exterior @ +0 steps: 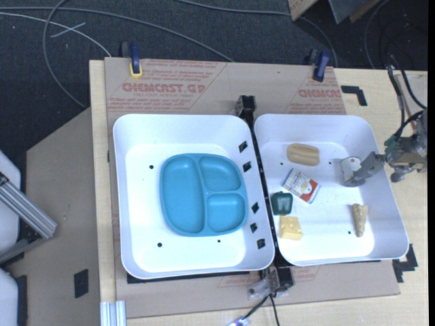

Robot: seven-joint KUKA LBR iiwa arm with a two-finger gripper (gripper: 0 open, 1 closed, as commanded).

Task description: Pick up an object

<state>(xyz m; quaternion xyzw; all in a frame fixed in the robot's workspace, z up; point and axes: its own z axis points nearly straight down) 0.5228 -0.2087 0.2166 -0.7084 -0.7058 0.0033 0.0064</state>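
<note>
The right bin (380, 246) holds several small objects. A tan bread roll (303, 155) lies near the back and a white, blue and red packet (300, 184) sits in the middle. A dark teal piece (281, 202) lies next to a yellow cheese block (291, 227) at the front left. A tan cone (359, 219) rests at the front right. My gripper (366, 168) reaches in low over the bin's right rim. Its tip is at a small grey-white object (349, 164); I cannot tell whether they touch.
The left bin (129, 182) holds a blue divided plate (203, 193). Black clips line the seam between the bins (253, 182). Cables hang by the bench's right edge (408, 107). Blue clamps (135, 56) hold the cardboard at the back.
</note>
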